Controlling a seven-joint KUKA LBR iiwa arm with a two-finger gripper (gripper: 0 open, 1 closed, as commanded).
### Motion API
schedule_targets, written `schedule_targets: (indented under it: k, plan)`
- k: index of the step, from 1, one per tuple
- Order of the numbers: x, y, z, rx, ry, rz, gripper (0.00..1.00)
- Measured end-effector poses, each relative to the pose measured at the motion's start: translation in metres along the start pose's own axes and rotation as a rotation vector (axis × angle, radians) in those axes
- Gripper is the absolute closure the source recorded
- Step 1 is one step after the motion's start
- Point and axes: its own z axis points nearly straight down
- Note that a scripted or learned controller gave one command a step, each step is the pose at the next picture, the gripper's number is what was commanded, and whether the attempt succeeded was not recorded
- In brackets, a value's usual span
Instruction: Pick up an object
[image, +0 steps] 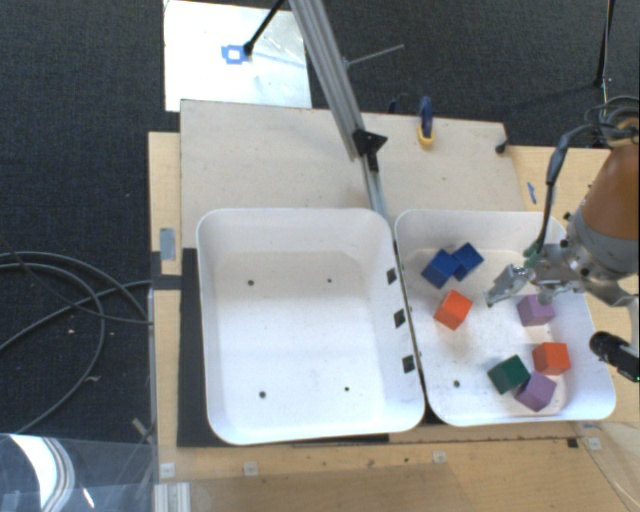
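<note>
The arm reaches in from the right, cut off by the frame edge, its gripper low over the right bin, just right of the orange cube and touching nothing that can be made out. I cannot tell how the jaws stand, since the wrist hides them. Blue blocks lie just above that cube; a purple cube, partly hidden by the wrist, lies right of it, with green, red and another purple below-right.
</note>
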Motion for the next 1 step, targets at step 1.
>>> schedule_targets:
  k: [1]
  plan:
    - [-0.0523,-0.0106,-0.0431,-0.003,-0.005,0.005,0.0]
